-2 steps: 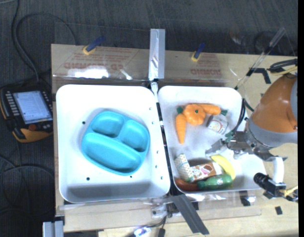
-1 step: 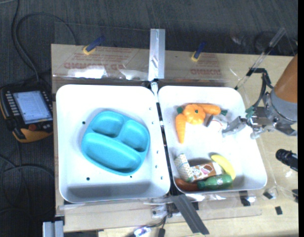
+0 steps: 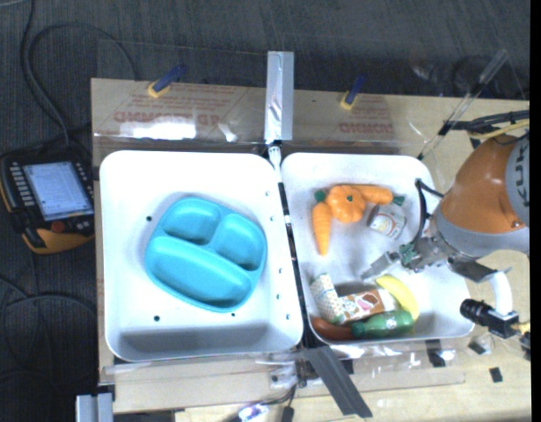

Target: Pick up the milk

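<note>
The pincer (image 3: 395,260) sits right of centre in the frame, over the right bin (image 3: 358,167), below the arm's orange band (image 3: 486,196). Whether its tips are spread or closed cannot be told, and nothing can be seen held between them.

Just below and right of the pincer lies a banana (image 3: 398,294). Touching the banana's left side is a small carton with a brown and red printed face (image 3: 351,306), lying flat near the bin's lower wall; this is judged to be the milk, though its label is too small to read. A green item (image 3: 386,324) and a dark red item (image 3: 327,330) are pressed along its lower edge.

Hazards:
- Crowding: the carton is packed between neighbours, so a descent may land on the banana or catch two items at once.
- A flat carton offers low sides; the tips could slide off.
- Wrong target: a small jar (image 3: 386,223) lies just above the pincer, and an orange vegetable cluster (image 3: 340,207) is further up and left.

The left bin (image 3: 120,236) holds a blue divided tray (image 3: 204,251), well apart on the table (image 3: 112,104).
</note>
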